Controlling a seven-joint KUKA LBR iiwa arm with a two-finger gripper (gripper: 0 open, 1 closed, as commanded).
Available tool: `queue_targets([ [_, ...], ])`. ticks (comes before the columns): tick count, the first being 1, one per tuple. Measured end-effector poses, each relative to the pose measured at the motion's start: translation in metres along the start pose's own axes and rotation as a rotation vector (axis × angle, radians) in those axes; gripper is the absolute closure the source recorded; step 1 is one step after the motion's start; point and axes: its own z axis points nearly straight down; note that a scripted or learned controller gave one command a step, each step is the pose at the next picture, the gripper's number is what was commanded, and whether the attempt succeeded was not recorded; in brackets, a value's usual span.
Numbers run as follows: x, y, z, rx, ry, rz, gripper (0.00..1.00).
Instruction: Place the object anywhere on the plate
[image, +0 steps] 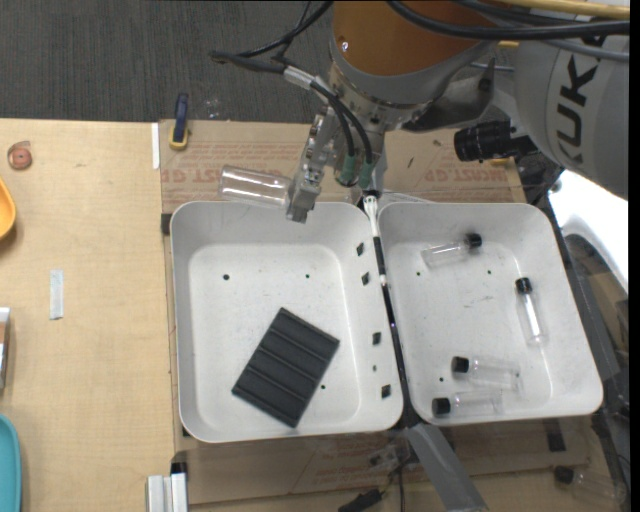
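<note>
Closest to the lens, the arm's orange band (400, 35) is looming over the back of the bench, and the gripper (300, 204) below it is hanging over the far rim of the left bin (181, 300). Starting from the left, the pale wooden tabletop (90, 300) is lying mostly bare, with a sheet of brown cardboard (250, 150) peeking out under the bins and a blue clip (181, 112) sitting at its back corner. Next comes the clear vial (248, 185), the object in play. It is lying level just behind the left bin's back rim, with its right end meeting the gripper's tip. It is looking carried, though whether the gripper is actually clamping it cannot be told from this angle. Down in the left bin, the dark ribbed plate (287, 366) is waiting at a slant near the front wall, well apart from the vial. So this is looking like the carry step: the next move is calling for a sweep forward and down over the plate, then a gentle release so the round vial isn't rolling off the ribs. On the right, the right bin (470, 310) is holding four more capped vials (527, 310), scattered across its speckled white floor.
</note>
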Motion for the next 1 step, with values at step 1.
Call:
queue_targets([
  [1,-0.0612,0.0419,0.0352,-0.001,-0.001,-0.222,1.00],
])
